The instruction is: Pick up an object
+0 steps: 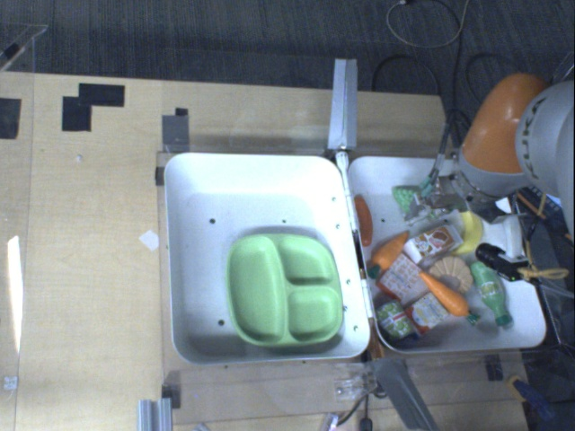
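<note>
Toys (431,277) lie heaped in the right bin (535,330), mostly below and left of the gripper (440,191), which hovers at the bin's upper edge, its grip impossible to tell.

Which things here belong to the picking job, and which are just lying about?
Job: hand; right bin with its pile: carrots, green bottle, banana, sausage.
Lying about: green divided tray, left bin, cable.

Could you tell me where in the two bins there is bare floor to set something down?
Left bin: bare floor behind and left of the green tray. Right bin: a small bare patch at its back-left corner; elsewhere crowded under the gripper.
</note>
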